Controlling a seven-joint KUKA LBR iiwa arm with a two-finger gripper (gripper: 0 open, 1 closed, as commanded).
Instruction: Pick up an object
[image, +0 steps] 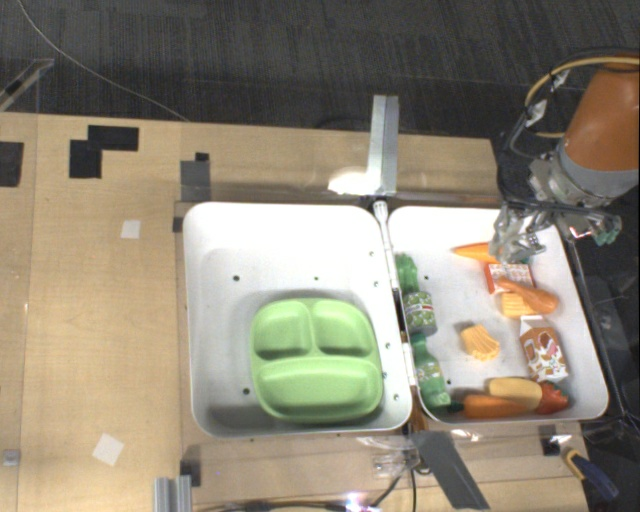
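Gripper (517, 240) sits over the right bin (598, 400), at about 1 o'clock in that bin, metal tip pointing down. Can't tell from this angle what state it's in, and nothing is visibly held. Orange band (603, 110) of the arm is just above it at the frame's 2 o'clock.

Right under or beside the tip: an orange carrot-like wedge (472, 252) at its 9 o'clock and a small red-and-white packet (508, 276) at its 6 o'clock; contact can't be confirmed.

Further out in the same bin:
- orange toy piece (530, 300) just below the packet
- yellow ridged piece (481, 342) near bin centre
- red-white carton (543, 352) at 4 o'clock
- yellow and red-orange toy veg (515, 397) along the 6 o'clock wall
- green bottle (416, 312) lying along the 9 o'clock wall, another green item (432, 382) below it

Left bin (215, 240) holds a green divided tray (316, 358), low and right of centre.
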